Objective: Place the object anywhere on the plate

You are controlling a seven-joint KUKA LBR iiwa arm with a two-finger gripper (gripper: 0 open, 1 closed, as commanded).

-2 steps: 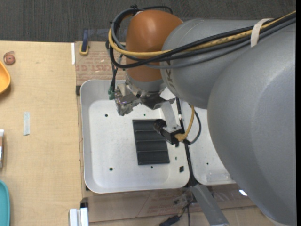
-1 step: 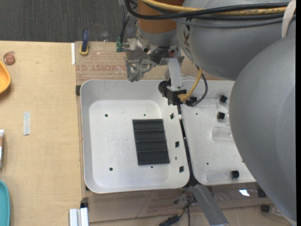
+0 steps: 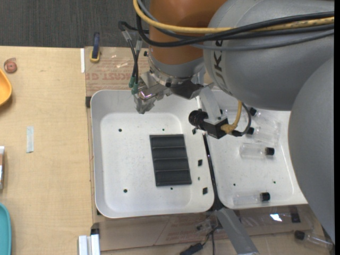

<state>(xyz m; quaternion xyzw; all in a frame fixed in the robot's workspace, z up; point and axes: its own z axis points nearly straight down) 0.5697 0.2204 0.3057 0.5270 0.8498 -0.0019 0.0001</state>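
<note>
Nearest the front edge of the light wooden desk (image 3: 48, 158) sit two shallow white plastic bins side by side. The left white bin (image 3: 106, 195) holds a black ribbed rectangular plate (image 3: 170, 160), lying flat near its middle, long side running front to back. The right white bin (image 3: 234, 190) carries a small clear plastic piece with a dark end (image 3: 257, 152) (hard to make out) and a small dark block (image 3: 264, 196) nearer its front rim. Farther back, the grey arm with its orange band (image 3: 183, 15) hangs over the left bin's rear rim. Its pincer (image 3: 144, 102) points down just behind the plate; whether it is wide or narrow cannot be told.
</note>
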